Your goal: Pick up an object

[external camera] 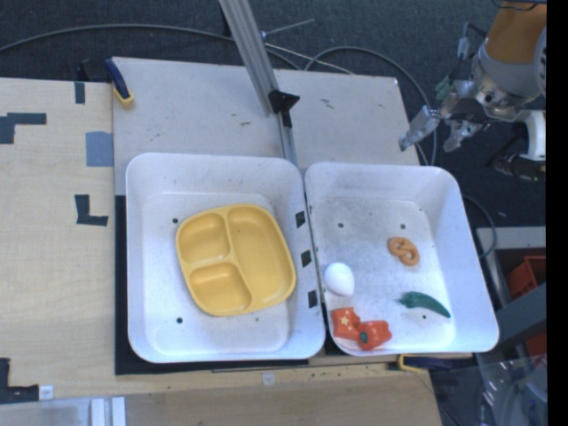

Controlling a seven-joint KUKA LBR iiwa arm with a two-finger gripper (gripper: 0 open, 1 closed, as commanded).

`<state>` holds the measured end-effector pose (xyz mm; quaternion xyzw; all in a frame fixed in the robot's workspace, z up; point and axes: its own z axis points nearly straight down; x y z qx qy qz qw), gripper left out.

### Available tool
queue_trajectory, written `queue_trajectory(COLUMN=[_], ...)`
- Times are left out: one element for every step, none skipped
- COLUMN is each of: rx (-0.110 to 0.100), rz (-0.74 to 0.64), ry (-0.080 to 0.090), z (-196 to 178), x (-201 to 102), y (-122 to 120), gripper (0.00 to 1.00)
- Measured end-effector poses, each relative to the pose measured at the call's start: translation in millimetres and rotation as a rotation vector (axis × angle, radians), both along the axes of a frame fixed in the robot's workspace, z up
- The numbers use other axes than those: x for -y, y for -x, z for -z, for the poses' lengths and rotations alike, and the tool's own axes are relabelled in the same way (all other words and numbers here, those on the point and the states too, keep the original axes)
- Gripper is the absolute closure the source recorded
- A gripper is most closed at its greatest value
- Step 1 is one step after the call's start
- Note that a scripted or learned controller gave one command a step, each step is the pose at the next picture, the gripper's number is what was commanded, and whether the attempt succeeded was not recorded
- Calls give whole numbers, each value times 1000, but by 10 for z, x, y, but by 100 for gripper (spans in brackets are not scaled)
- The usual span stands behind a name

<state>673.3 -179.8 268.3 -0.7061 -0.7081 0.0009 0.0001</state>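
At the bottom of the frame, in the right bin, a red-orange toy lies against the lower rim, with a white egg just above it, close to the wall shared with the left bin. To their right lies a small green piece, and above that an orange pretzel-shaped thing, each apart from its neighbours. The left bin carries only a yellow divided plate, flat and a little tilted in the frame.

Farther up, at the upper right, the gripper hangs beyond the top rim of the right bin, above the bare surface, well apart from every object. Its fingers look spread, with nothing between them.

The task seems not yet begun in earnest: the arm must travel down the frame into the right bin. The pretzel is probably the best pick, since it lies in the open with room on both sides. The egg is round and sits near the wall, so the fingers might slip or strike the rim. Centre over the chosen piece, descend straight, then close.
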Motion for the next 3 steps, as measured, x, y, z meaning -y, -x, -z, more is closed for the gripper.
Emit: queue_trajectory(rx=[0,-4,-4], rz=[0,1,1], ry=[0,-1,-1], z=[0,509,982], x=[1,-69,-148], y=[0,-69,-38], gripper=[0,0,0])
